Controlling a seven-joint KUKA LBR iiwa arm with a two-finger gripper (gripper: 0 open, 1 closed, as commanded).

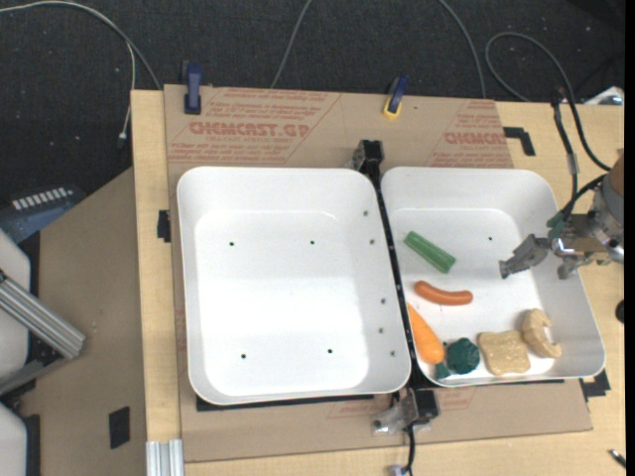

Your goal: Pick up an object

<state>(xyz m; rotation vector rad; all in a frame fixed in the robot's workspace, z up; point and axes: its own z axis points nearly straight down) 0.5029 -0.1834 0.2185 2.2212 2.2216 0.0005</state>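
Note:
The right bin (pixel 466 188) holds several toy foods: a green block (pixel 430 251), a red-orange sausage (pixel 444 294), an orange carrot (pixel 425 335), a dark green round piece (pixel 461 356), a tan bread slice (pixel 504 352) and a tan pastry (pixel 539 332). My gripper (pixel 543 262) hangs over the right side of this bin, above the pastry and right of the sausage. It is open, with one finger (pixel 519 259) pointing down-left, and nothing sits between the fingers.
The left bin (pixel 189 266) lies beside the right one on a brown board (pixel 298 127). Blue and yellow clamps (pixel 192 87) hold the board's far edge. Cables run across the dark floor behind.

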